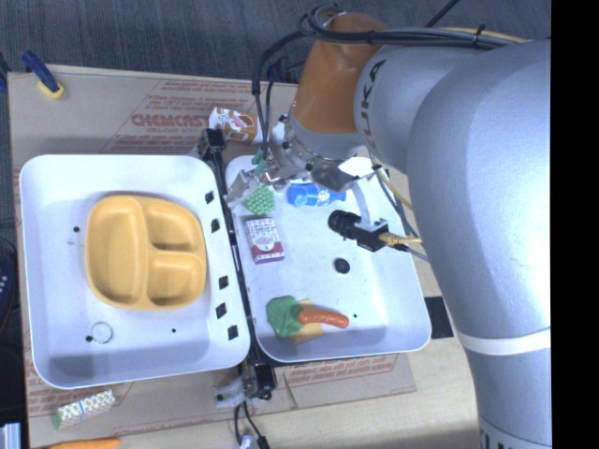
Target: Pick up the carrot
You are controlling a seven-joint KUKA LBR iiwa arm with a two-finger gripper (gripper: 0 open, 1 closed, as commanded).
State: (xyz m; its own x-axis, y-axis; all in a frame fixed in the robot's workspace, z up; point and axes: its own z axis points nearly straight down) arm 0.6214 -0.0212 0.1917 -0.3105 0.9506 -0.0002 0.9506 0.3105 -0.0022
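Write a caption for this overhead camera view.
Robot arm reaches over the right bin, far from the carrot lying near its front edge.

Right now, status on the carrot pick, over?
Gripper at right bin's far end, near green item. Carrot lying at near edge, untouched, beside green toy. Path clear.

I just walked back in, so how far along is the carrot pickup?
Nothing looks done yet. The carrot lies at the near end of the right bin, beside a green toy. The claw is at the far end near a red packet. Reaching, gripping and lifting remain.
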